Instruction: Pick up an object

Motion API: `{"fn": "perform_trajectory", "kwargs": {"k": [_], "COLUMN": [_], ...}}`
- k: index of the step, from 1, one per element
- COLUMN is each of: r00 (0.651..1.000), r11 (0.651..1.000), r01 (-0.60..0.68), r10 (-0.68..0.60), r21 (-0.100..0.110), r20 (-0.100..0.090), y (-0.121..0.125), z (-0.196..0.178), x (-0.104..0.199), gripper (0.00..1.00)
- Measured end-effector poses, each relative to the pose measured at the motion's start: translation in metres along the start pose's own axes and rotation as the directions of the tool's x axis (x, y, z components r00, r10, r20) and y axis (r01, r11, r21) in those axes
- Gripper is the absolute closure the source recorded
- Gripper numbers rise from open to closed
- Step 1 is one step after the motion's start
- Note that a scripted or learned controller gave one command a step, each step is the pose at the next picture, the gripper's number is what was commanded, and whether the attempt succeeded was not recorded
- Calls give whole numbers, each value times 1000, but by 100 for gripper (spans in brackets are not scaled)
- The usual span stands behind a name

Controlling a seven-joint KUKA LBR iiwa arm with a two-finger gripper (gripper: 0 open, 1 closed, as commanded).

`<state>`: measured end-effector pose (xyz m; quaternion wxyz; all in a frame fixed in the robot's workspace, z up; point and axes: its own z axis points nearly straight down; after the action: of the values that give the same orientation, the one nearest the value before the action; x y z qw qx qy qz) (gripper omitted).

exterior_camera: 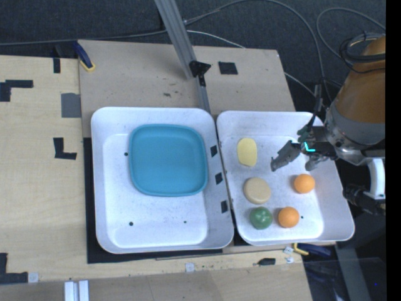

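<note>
Hovering tool (296, 158) (fingers spread), over right bin (332, 231)

Wooden bench (37, 187); dark carpet floor (75, 8)

You find no readable text, label, brand, number or sign anywhere in this view.
</note>
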<state>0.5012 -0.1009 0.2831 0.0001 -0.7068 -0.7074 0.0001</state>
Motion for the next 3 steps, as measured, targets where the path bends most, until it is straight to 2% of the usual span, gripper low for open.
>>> {"fn": "perform_trajectory", "kwargs": {"k": [1, 2, 3], "r00": [1000, 1000, 1000], "r11": [1000, 1000, 1000], "r01": [0, -1, -1], "r10": [0, 1, 1], "r21": [0, 5, 5], "r20": [0, 0, 0], "y": [0, -7, 2], "z": [0, 51, 104], "x": [0, -8, -10], "gripper": [0, 0, 0]}}
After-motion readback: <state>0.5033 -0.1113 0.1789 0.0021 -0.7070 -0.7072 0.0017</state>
